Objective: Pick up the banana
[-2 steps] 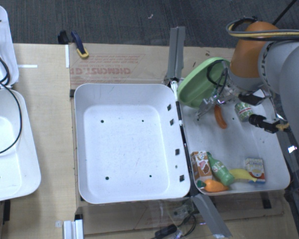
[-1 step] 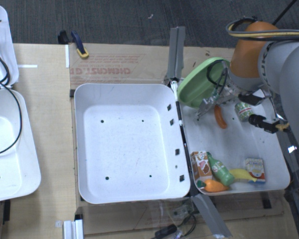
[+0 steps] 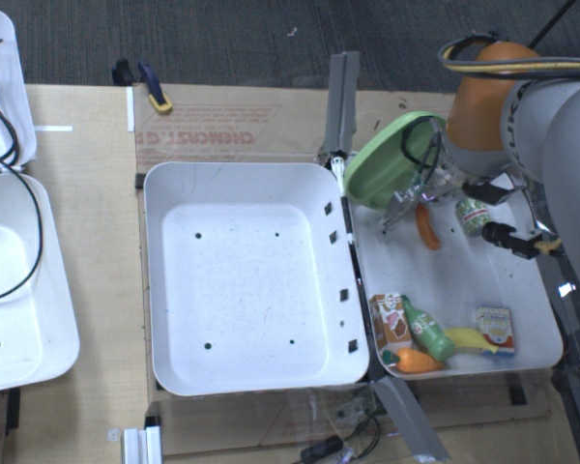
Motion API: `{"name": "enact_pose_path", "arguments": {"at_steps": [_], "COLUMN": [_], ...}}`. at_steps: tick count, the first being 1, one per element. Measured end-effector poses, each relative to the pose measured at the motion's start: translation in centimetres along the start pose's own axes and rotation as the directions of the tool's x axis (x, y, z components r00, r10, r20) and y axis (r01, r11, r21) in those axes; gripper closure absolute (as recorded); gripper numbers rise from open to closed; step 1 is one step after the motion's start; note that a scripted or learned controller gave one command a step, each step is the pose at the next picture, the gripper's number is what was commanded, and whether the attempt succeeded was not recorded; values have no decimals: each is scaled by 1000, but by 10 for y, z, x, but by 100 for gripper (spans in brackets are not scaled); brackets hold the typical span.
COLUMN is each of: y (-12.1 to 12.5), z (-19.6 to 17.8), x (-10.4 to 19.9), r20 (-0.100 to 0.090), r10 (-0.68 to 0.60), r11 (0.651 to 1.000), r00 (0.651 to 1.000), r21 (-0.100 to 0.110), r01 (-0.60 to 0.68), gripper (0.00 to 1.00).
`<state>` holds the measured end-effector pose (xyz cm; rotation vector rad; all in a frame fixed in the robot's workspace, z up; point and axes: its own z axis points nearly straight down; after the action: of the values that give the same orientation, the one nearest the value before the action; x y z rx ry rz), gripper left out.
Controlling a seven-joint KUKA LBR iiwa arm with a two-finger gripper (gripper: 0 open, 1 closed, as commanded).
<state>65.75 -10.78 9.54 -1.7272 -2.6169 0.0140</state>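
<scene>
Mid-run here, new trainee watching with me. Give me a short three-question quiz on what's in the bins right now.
1. True or false: the yellow banana lies in the right white bin.
2. Which thing touches the banana's left end? A) green plastic bottle B) small metal can C) tilted green plastic bowl
3. Fill in: the gripper is at the bin's ____ end, away from the banana.

Key: 1 true; 2 A; 3 far.

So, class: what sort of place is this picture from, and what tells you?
Probably a robotics lab test bench: a grey arm reaches over two white bins, one holding toy groceries such as a banana.
</scene>
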Motion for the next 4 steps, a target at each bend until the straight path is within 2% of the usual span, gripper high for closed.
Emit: {"name": "enact_pose_path", "arguments": {"at_steps": [1,2,3,4], "y": [17,16,-9,-101], "z": [-95,-95,4,-41], "x": [36,36,-21,2], "r20": [5,5,6,9], "r10": [-249,-249,-222,-221], "r11": [968,968,975,975], "r00": [968,968,975,975], "r21": [-9,-9,-9,-13], "r01": [249,249,222,221], "gripper": [0,0,0,0]}}
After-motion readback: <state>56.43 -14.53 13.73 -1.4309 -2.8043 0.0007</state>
